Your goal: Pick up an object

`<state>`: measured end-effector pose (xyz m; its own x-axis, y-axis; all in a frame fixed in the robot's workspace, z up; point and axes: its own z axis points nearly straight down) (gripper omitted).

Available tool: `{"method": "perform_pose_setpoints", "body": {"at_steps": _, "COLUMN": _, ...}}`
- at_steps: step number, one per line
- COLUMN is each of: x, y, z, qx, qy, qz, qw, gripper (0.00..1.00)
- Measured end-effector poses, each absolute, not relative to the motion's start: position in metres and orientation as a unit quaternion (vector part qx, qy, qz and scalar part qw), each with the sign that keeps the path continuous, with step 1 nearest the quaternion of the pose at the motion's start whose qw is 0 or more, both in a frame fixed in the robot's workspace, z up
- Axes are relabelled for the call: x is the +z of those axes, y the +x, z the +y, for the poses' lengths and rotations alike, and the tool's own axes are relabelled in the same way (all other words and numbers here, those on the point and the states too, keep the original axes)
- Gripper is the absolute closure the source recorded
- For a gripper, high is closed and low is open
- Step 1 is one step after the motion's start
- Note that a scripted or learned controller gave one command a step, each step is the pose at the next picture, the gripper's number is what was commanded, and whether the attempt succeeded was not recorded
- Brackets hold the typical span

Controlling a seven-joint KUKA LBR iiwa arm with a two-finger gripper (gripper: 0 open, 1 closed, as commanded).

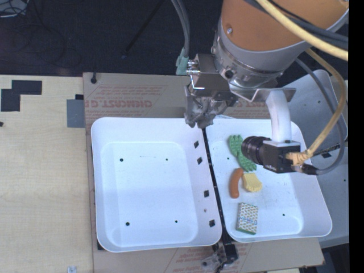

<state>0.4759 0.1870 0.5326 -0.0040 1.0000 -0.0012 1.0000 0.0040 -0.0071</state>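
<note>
One fixed camera above the counter (40, 169), looking down at a slant, moderately near, both white bins (148, 186) in frame, arm (267, 27) entering from three o'clock

Bright, even overhead light on both white bins (151, 192); plastic near blown out, faint grey shading inside the left one. Beyond the bins' far edge, background nearly black. Arm (273, 27) above them soft, out of focus. Overall grainy, low resolution.

Arm (267, 44) above right bin (284, 232) holding small objects.
</note>
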Motion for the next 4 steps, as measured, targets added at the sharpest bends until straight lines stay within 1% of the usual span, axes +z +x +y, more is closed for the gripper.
{"method": "perform_pose_setpoints", "body": {"at_steps": 1, "x": 0.525, "y": 0.517, "z": 0.24, "qx": 0.0012, "qy": -0.706, "qz": -0.708, "qw": 0.0, "gripper": 1.0}}
{"method": "perform_pose_setpoints", "body": {"at_steps": 4, "x": 0.553, "y": 0.515, "z": 0.241, "qx": 0.0082, "qy": -0.702, "qz": -0.712, "qw": 0.003, "gripper": 1.0}}
